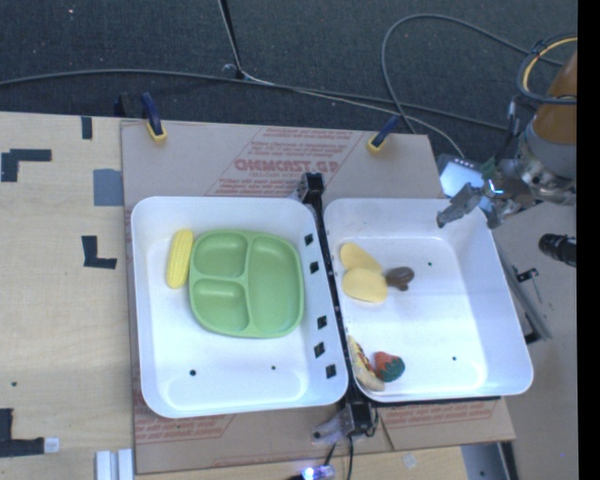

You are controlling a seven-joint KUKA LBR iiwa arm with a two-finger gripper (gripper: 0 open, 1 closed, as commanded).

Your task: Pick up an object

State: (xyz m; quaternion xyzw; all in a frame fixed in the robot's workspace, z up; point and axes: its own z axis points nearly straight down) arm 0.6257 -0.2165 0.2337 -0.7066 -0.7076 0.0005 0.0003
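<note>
The gripper (472, 202) hangs spread and empty over the right bin's (487, 309) far corner, so it should centre over the yellow piece (364, 285) before descending.

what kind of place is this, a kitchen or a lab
Likely a robotics lab bench: two white bins of toy food, a robot arm reaching in, and loose cables across the floor.

robot lab: taped bench (56, 281), cables (281, 82)

The right bin (487, 281) is open on its right half, with 4 items crowding its left side.
</note>
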